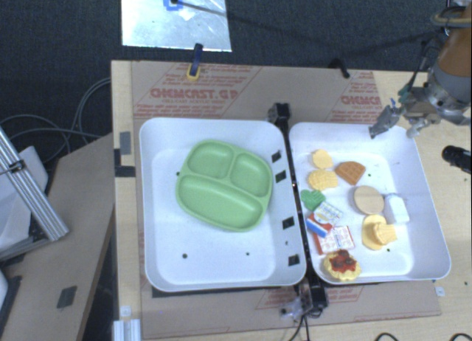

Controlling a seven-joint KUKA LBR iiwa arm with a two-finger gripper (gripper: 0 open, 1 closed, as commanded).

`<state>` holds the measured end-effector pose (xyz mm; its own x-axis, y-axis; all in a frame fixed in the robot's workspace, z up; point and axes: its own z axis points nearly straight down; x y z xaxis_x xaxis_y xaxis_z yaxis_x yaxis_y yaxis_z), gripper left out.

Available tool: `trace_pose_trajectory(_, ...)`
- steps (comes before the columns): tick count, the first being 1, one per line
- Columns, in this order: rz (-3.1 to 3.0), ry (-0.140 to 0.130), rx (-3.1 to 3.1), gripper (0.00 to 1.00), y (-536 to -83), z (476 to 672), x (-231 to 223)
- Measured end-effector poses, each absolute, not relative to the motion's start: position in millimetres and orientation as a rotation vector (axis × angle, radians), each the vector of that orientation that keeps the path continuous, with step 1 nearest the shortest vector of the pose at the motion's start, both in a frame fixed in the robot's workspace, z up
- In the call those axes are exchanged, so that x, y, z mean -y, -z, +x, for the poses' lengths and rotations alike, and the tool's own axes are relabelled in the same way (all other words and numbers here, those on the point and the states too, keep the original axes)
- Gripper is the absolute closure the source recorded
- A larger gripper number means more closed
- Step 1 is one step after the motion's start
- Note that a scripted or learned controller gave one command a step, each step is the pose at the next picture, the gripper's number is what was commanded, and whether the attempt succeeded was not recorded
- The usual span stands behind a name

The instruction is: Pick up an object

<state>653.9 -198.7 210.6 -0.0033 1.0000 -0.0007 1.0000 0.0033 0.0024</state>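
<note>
Right now we see the gripper (398, 122) hanging above the far right corner of the right bin (420, 184), its two fingers spread apart with nothing between them. Below it, well apart from the fingers, the toy foods lie scattered across that bin: a small yellow round piece (321, 159) and a brown wedge (350, 172) toward the far side, a yellow waffle-like piece (322, 180) just beside them, a green piece (313, 198), a tan oval (368, 200) near a white block (396, 209), a yellow chunk (379, 232), some red and white packets (330, 235), and a red-topped tart (341, 264) at the near edge. On the desk, the left bin (158, 258) holds a green divided plate (225, 184).
</note>
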Motion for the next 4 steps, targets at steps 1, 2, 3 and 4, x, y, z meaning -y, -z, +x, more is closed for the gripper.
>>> trace_pose_trajectory(1, 2.215, 0.0, -2.228, 0.0, -168, 658.3, 194)
trace_pose_trajectory(2, 2.219, 0.001, -2.225, 0.0, -107, 653.0, 193)
trace_pose_trajectory(3, 2.209, -0.016, -2.218, 0.0, -90, 657.9, 193)
trace_pose_trajectory(4, 2.207, -0.007, -2.224, 1.0, -98, 655.9, 193)
